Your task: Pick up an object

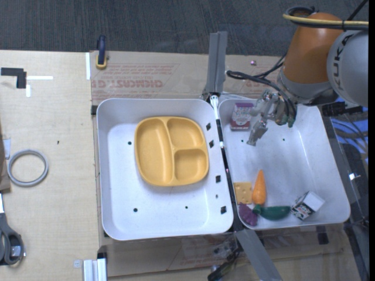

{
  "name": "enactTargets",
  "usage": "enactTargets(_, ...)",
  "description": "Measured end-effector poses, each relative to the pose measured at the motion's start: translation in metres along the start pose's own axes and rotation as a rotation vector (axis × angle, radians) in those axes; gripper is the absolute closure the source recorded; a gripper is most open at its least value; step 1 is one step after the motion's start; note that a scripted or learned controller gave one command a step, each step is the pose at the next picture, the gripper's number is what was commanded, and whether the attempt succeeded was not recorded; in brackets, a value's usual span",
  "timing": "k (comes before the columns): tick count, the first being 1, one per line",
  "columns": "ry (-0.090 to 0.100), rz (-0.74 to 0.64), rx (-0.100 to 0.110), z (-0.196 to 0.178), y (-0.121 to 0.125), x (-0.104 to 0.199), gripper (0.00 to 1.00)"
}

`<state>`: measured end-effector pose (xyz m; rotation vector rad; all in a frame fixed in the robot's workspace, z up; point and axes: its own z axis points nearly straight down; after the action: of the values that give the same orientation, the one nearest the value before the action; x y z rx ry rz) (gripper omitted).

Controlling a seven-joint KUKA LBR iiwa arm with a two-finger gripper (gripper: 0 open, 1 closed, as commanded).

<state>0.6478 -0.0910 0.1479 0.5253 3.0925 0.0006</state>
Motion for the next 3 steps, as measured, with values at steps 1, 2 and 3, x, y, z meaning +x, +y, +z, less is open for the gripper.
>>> enactTargets(1,0.004,-0.051,0.001,0.0561,-0.0434,0.0776,0.0)
enactTargets(2,0.001,-0.052,0.001,0.0468,-0.0431,0.0766,1.0)
enactTargets(3,0.002,-0.053,0.001,0.0469,-0.043,0.0767,0.0)
